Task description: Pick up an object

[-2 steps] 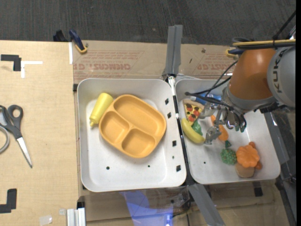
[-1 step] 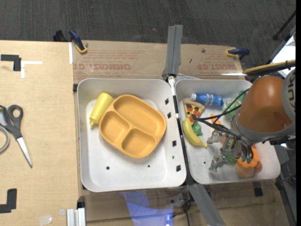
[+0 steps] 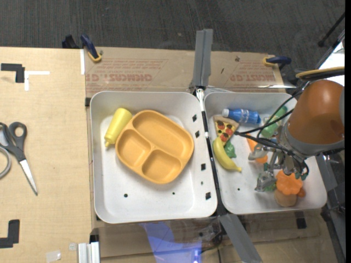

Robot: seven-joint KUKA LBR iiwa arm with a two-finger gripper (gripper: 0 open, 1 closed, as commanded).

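One banana (image 3: 224,156) lies lengthwise up-down, right bin (image 3: 241,201); pincer (image 3: 267,181) state unclear.

light: bright, even | shadows: soft | focus: slightly soft | glare: mild

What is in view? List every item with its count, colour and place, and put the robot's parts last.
bins: 2, white, side by side on the bench
divided plate: 1, yellow-orange, middle of the left bin
mustard bottle: 1, yellow, left bin, against the plate's upper left edge
banana: 1, yellow, right bin, near its left wall
pizza slice: 1, tan with red toppings, right bin, above the banana
water bottle: 1, clear with blue cap, right bin, top
orange object: 1, orange, right bin, lower right, beside the gripper
scissors: 1, grey handles, on the bench at far left
clamps: 2, blue, on the cardboard behind the bins
arm: 1, grey with orange band, over the right bin
gripper: 1, metallic, low in the right bin
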